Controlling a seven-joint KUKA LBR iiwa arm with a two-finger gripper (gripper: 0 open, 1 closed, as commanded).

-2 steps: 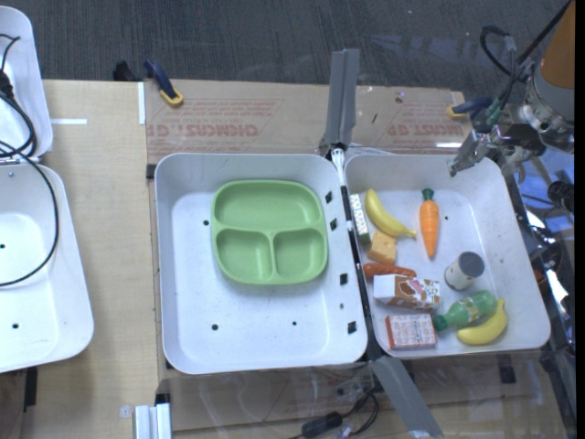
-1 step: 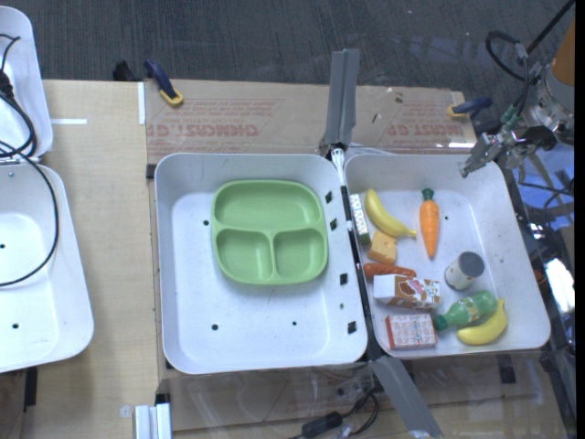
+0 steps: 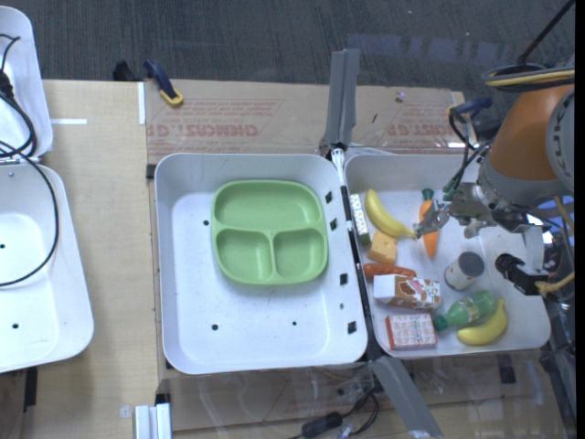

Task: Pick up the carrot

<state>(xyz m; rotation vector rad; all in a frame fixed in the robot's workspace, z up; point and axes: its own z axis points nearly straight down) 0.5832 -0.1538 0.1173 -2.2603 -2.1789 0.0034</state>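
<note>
My hand (image 3: pixel 437 219) is hanging over the right bin (image 3: pixel 539 341), and I cannot tell how it is set; my wrist is hiding it. The carrot (image 3: pixel 428 227) is showing right at my hand, long axis near upright, tip pointing down. A banana (image 3: pixel 384 214) is lying just left, a grey can (image 3: pixel 467 268) below.

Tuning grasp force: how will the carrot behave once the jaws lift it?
The carrot looks like smooth moulded plastic: probably stiff and light. Its taper may let it slip toward the thin tip. Round in section, so likely to roll if nudged toward the banana.
</note>
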